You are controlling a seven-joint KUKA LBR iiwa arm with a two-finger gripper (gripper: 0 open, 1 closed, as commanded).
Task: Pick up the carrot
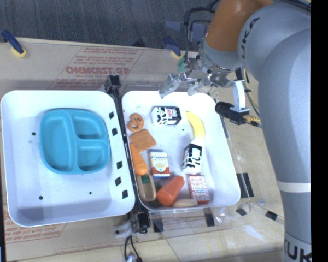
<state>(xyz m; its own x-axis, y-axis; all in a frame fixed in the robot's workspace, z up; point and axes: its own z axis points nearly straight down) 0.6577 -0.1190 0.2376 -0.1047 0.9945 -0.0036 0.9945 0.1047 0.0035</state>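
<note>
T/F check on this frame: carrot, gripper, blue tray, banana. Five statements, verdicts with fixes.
1. The carrot lies in the right bin. True.
2. The gripper holds the carrot. False: it hangs over the right bin's far edge, apart from the carrot, nothing between its fingers.
3. The blue tray sits in the left bin. True.
4. The banana lies on the blue tray. False: it lies in the right bin, near its far right side.
5. The carrot lies along the right bin's left wall. True.

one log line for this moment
phase: approach | hand: open, above right bin far rim | carrot: in right bin, left side, untouched | left bin: blue tray
</note>
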